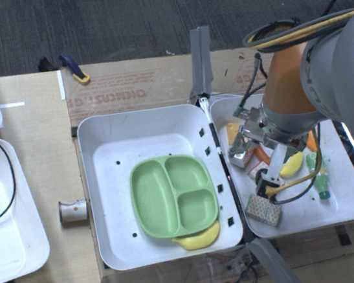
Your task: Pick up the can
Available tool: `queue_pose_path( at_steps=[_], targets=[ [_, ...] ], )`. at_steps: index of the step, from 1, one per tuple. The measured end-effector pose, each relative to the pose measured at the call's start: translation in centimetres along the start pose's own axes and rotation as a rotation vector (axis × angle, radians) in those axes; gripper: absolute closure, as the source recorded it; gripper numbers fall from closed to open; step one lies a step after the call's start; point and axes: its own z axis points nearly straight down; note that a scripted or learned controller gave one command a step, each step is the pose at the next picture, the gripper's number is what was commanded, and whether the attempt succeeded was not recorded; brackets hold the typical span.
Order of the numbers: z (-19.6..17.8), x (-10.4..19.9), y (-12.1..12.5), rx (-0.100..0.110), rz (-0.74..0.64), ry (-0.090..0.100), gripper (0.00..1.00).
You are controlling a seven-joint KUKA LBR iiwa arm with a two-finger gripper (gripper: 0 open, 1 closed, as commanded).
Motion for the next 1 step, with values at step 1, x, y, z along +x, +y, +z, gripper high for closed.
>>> queue_pose_path(
  at_steps=[1],
  targets=[
    [-0.81,-0.15,0.06,0.004,0.002,-0.003,1.00]
  ],
)
